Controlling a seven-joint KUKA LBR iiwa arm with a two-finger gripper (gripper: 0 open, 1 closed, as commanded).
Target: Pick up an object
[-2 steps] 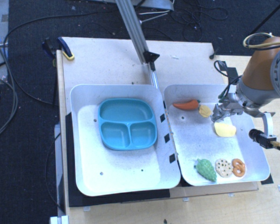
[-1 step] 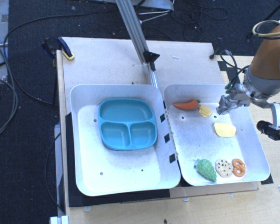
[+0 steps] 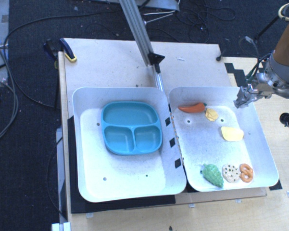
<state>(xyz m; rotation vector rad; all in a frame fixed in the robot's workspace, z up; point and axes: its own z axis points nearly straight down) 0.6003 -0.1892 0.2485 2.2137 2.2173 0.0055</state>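
The right bin (image 3: 259, 143) holds several small toy foods. An orange carrot (image 3: 192, 108) lies near its back left, with a small yellow piece (image 3: 211, 114) just right of it. A larger yellow piece (image 3: 232, 134) sits mid-bin. Along the front lie a green leafy piece (image 3: 213, 174), a speckled white cookie (image 3: 230, 173) and an orange pretzel (image 3: 246, 172). My gripper (image 3: 242, 101) hangs over the bin's back right corner, above and right of the yellow pieces, with nothing visibly held.
The left bin (image 3: 86, 143) bears a blue divided plate (image 3: 132, 128). A slanted metal pole (image 3: 137, 25) rises behind the bins. The bench's far board (image 3: 110, 61) lies behind them, with a yellow-handled clamp (image 3: 67, 52) at its left corner.
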